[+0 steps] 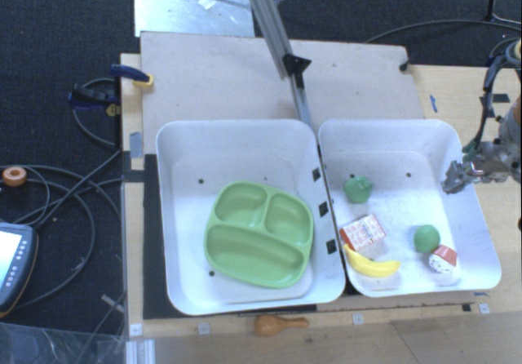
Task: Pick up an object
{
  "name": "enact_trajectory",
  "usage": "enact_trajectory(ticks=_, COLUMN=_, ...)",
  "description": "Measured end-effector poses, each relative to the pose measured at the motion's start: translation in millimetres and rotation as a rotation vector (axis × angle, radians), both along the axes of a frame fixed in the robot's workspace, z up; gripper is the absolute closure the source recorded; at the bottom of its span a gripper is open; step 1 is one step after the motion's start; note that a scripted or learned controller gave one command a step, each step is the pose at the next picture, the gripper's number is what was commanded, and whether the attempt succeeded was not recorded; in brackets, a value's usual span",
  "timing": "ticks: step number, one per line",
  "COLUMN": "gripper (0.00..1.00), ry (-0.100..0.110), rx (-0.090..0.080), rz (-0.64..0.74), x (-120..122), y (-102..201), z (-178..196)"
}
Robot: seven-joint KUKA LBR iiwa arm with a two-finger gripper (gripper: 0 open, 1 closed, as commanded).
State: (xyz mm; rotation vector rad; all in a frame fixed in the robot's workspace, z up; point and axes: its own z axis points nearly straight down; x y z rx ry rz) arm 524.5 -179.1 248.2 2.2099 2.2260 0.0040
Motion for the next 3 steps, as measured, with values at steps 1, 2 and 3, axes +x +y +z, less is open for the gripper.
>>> enact_trajectory(ticks=1, gripper=1.0, ry=0.001, rx=0.002, rz=0.005, x=34.9, y=47.5, z=-6.0)
enact_trajectory(ticks=2, gripper=1.0, ry=0.002, rx=0.003, rz=0.004, x=61.7, y=94.0, z=-17.1)
enact_trajectory(ticks=3, gripper=1.0, ry=0.002, rx=0.003, rz=0.003, x=89.7, y=135.3, z=-20.5)
